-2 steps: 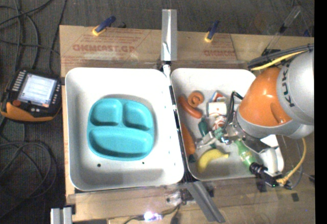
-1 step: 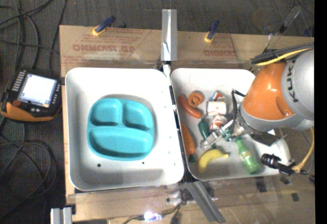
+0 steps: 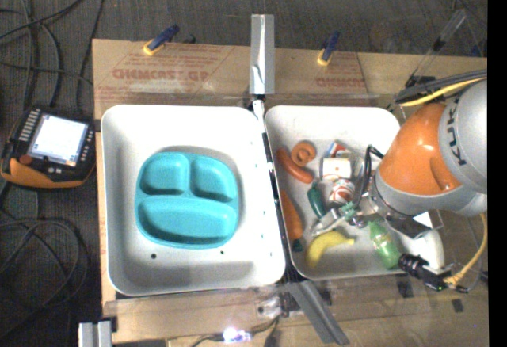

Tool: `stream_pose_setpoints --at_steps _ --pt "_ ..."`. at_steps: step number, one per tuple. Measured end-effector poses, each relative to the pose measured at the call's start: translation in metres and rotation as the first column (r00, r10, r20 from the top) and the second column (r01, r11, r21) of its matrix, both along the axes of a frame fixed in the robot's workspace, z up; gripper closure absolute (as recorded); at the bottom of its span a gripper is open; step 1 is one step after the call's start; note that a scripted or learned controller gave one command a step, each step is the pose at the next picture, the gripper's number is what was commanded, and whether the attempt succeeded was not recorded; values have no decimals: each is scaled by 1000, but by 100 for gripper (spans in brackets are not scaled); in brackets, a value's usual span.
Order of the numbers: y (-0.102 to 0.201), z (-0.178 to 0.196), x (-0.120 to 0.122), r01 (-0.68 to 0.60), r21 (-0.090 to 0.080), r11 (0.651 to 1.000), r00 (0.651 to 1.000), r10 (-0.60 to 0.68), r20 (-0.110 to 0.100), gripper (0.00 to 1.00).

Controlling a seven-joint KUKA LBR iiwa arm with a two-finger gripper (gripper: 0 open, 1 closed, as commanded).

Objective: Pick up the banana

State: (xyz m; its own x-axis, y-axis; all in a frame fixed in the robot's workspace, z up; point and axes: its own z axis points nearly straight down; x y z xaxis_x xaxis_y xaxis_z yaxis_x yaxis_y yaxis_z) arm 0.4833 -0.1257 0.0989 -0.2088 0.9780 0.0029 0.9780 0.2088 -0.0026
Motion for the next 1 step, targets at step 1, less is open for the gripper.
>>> stream_pose_setpoints --at_steps 1 --pt "11 -4 0 -12 -2 1000 1000 12 2 0"
